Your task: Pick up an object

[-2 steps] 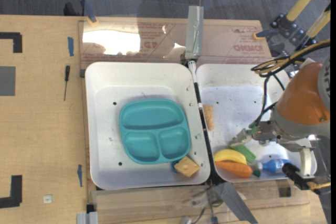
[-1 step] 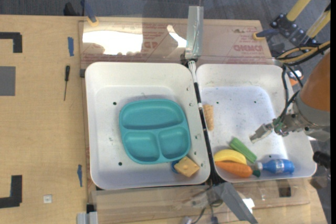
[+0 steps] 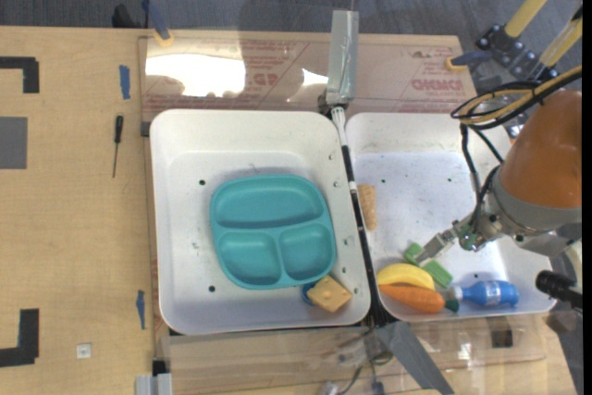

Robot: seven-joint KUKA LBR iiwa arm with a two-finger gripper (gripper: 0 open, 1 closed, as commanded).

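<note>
**Toy food heaped at the near edge of the right bin, claw just above it**

Toy food lies in a small cluster along the near wall of the right bin [image 3: 421,136]: a yellow banana [image 3: 404,276], an orange carrot [image 3: 413,297] touching it on the near side, a small green block [image 3: 437,274] beside the banana's right end, and a blue bottle [image 3: 487,294] with a white cap lying on its side just right of the carrot. A tan cracker-like stick [image 3: 368,205] rests apart from them, against the divider between the bins.

The gripper [image 3: 433,245] reaches in from the right, low over the bin floor, its slim tip pointing left and ending just above the banana and green block. A small green piece [image 3: 413,251] sits right at the tip; whether it is pinched there or merely lying beside the tip cannot be told, and whether the claw is spread or pressed together cannot be told either.

In the left bin [image 3: 176,199], a teal plate [image 3: 271,231] with three compartments lies flat in the middle. A tan cube [image 3: 329,294] rests beside the plate's near right corner, touching its rim.
</note>
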